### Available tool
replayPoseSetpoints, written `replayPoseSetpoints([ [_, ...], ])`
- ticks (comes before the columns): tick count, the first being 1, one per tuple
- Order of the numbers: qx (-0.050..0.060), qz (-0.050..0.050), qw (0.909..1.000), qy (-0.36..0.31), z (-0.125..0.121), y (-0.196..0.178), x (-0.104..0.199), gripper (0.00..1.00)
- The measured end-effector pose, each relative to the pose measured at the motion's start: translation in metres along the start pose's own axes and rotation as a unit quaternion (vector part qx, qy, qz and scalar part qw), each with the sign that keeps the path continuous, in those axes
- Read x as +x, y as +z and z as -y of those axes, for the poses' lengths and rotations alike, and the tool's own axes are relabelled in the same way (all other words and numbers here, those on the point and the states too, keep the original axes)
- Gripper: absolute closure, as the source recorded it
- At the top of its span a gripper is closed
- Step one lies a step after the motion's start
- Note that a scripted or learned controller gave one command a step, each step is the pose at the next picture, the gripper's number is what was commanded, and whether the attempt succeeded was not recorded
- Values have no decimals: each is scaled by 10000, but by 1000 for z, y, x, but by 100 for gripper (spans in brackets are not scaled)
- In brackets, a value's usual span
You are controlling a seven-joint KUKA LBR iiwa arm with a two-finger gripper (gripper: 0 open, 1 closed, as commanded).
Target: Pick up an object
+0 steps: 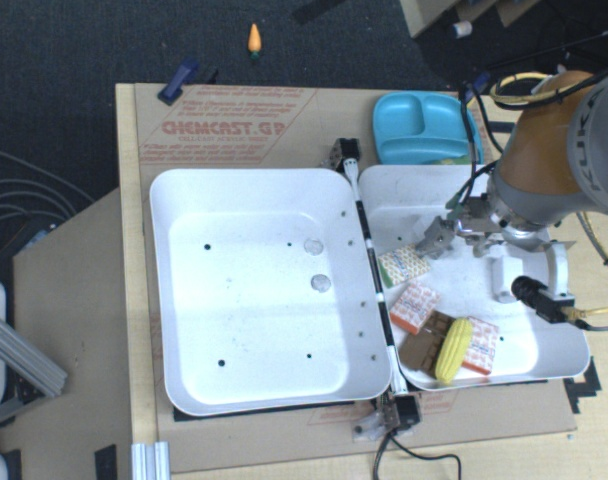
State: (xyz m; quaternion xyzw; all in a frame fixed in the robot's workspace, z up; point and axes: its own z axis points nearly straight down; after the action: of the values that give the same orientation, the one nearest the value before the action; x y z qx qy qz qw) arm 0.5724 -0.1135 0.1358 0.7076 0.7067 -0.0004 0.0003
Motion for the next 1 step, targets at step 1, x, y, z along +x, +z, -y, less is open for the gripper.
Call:
replayPoseSetpoints([
  [1, 13, -16, 10000, -13, 50, -49, 55, 0],
])
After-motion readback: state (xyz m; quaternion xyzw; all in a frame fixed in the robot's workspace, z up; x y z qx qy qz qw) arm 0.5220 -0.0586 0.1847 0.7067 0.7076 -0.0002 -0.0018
